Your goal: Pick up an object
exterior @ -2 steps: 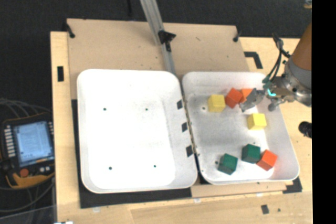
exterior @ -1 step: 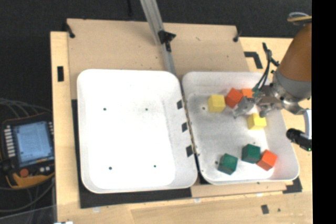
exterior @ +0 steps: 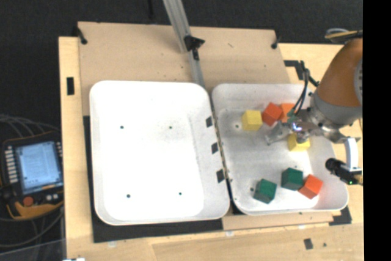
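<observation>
The right bin holds several small blocks. A yellow block and an orange block lie near its back. Another yellow block sits just under my gripper, which is low over the bin's right-centre. Two green blocks and an orange-red block lie near the front right. The arm's orange band reaches in from the right and covers part of the bin's far right side.
The left bin lies beside the right one, separated by a raised rim with black clips. A slanted metal pole rises behind the bins. A tablet-like pendant sits off the bench at left.
</observation>
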Tool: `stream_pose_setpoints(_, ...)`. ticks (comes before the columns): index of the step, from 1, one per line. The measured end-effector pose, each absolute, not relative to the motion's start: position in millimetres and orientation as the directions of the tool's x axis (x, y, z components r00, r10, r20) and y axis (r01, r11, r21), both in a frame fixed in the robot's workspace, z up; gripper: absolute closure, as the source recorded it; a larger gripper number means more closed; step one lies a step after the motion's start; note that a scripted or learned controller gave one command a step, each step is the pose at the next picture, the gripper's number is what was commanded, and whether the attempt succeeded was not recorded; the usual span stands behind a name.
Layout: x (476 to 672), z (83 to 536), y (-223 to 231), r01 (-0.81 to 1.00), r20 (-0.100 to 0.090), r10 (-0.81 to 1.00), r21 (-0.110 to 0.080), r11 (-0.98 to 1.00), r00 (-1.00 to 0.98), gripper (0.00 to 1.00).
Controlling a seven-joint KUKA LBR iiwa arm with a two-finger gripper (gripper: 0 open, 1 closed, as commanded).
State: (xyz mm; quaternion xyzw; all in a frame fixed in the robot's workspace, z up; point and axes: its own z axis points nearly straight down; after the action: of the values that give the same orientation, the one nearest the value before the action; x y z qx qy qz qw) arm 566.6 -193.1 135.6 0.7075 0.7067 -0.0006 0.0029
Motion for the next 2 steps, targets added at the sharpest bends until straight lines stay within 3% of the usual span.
stream_pose_setpoints(1, 572.5, 129.4, -195.3, 1.0, -0.01, 1.0, 0.023, -0.001, 0.001, 0.0)
stream_pose_setpoints(2, 573.4, 138.9, -196.6, 1.0, -0.012, 1.0, 0.028, -0.005, 0.006, 1.0)
